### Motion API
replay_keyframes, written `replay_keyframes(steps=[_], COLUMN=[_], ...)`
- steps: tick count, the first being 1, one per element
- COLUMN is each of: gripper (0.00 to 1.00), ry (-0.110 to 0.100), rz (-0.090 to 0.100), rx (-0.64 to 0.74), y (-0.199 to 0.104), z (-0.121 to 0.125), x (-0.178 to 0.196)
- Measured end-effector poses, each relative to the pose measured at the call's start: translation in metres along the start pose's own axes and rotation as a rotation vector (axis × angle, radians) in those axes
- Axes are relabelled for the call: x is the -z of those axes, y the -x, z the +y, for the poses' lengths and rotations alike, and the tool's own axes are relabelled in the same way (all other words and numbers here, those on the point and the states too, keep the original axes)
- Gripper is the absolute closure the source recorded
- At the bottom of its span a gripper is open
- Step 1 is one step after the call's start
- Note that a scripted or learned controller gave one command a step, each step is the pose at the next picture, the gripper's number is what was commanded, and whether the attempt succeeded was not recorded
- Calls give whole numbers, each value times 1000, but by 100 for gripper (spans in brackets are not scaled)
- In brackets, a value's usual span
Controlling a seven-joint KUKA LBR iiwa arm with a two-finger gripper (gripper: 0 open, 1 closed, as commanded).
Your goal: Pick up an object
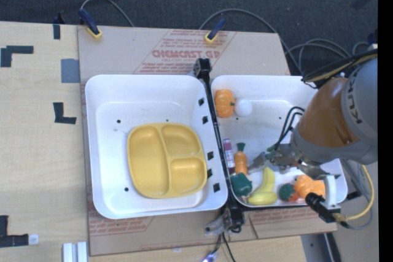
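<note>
Item: counter [37,132] with two shallow white bins side by side; left bin [98,144] carries a yellow divided plate [166,159]; right bin [276,86] carries the small pickable things.

Contents, right bin: orange pumpkin-like toy [223,102] and white ball [244,108] touching at the far left corner; carrot [241,161] and slim purple-tipped piece [228,153] along the left wall; green toy [240,183], banana [266,187], a second green piece [286,192] and an orange piece [305,184] crowded along the near wall.

Pincer [270,157]: low over the bin, just right of the carrot and just far of the banana; spread or pressed together, cannot tell; nothing seen between its tips.

Handling note, judged: banana and carrot are the nearest candidates; descend straight over one item's middle, closing across its narrow width; keep off the near wall and neighbours, since the clutter there could deflect a tip; lift vertically.
</note>
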State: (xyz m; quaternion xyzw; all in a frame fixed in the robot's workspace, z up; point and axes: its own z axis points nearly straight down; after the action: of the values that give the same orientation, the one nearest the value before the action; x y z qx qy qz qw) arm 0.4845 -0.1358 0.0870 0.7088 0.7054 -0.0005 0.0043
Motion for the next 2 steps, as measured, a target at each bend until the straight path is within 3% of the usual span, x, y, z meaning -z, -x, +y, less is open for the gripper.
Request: replay_keyframes(steps=[1, 2], gripper=[100, 100], ry=[1, -6], rz=[2, 7], rx=[2, 7], y=[-1, -57], z=[1, 45], x=[9, 97])
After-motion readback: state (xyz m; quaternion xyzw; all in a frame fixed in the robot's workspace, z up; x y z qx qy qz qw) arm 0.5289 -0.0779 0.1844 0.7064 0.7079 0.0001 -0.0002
